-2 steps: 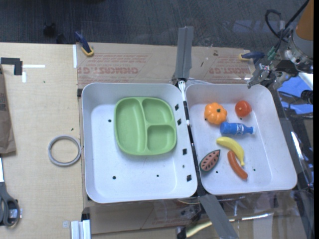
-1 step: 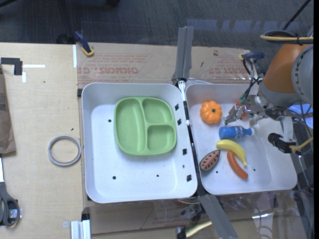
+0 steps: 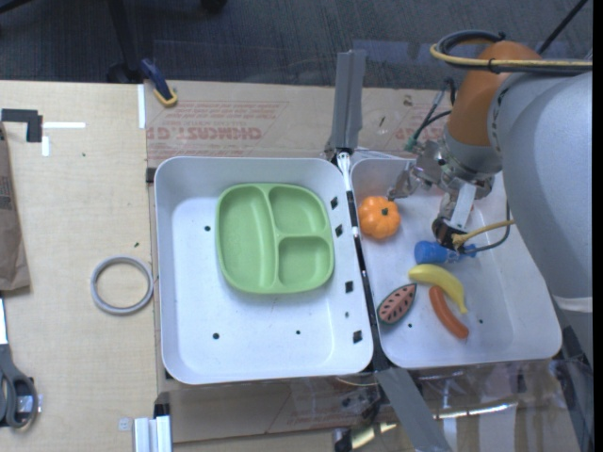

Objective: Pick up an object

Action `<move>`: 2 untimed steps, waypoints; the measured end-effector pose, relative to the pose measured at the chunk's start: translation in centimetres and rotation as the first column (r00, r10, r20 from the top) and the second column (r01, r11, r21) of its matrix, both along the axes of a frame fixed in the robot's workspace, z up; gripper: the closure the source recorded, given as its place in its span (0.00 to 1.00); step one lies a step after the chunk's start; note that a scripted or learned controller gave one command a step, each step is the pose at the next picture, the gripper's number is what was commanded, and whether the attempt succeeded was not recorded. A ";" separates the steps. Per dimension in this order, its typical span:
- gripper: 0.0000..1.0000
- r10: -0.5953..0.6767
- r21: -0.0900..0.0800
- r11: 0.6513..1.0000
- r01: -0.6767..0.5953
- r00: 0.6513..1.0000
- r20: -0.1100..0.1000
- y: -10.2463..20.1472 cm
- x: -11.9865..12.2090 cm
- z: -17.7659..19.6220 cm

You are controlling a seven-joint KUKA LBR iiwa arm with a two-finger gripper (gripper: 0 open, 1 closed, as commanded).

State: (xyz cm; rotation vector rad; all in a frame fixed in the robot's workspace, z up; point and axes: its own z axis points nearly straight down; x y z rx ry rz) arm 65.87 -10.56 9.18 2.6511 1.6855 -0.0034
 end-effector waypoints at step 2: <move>1.00 -0.115 -0.003 0.993 0.115 0.993 -0.001 -8.7 0.0 1.3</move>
